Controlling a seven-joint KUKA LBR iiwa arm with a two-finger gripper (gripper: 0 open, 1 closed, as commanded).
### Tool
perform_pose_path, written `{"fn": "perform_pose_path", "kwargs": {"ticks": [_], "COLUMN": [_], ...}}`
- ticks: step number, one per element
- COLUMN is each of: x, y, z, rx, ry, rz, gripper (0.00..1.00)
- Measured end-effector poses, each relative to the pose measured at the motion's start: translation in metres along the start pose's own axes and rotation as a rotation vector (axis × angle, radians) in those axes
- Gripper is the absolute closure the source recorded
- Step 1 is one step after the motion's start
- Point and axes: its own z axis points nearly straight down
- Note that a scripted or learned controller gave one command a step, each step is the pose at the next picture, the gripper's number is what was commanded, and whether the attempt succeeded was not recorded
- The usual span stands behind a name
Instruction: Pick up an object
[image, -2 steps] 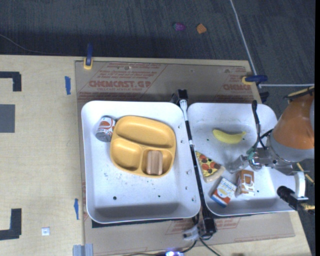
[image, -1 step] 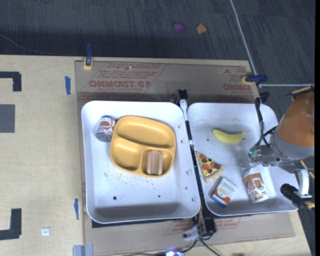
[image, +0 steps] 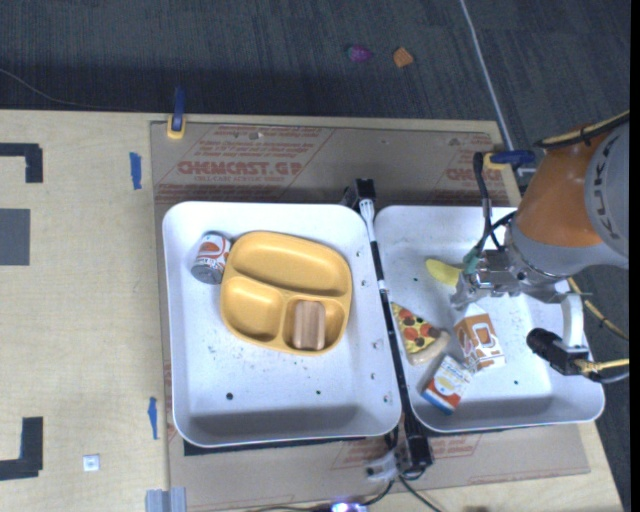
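My gripper (image: 473, 287) hangs over the right bin (image: 520, 405), reaching in from the right. A yellow banana (image: 440, 270) lies just to its left, and an orange and white carton (image: 478, 341) sits just below it. Further left in that bin rests a pizza slice (image: 416, 331). A small white, orange and blue box (image: 446, 385) lies near the front. I see nothing held in the gripper.
The left bin (image: 270, 400) holds a yellow divided tray (image: 285, 265) with a brown sausage (image: 307, 325) in one compartment. A small can (image: 209, 257) lies by the tray's upper left. A black divider (image: 380, 300) separates the bins.
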Motion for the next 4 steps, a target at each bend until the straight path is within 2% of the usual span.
{"fn": "perform_pose_path", "kwargs": {"ticks": [1, 2, 3, 4], "x": [-0.001, 0.008, 0.008, 0.073], "y": [0.0, -0.036, -0.035, -0.064], "z": [0.0, 0.043, 0.033, -0.047], "rx": [0.001, -0.005, -0.009, 0.0], "ry": [0.0, 0.0, -0.002, 0.0], "rz": [0.001, 0.002, 0.002, 0.0], "gripper": [0.0, 0.0, 1.0, 1.0]}}
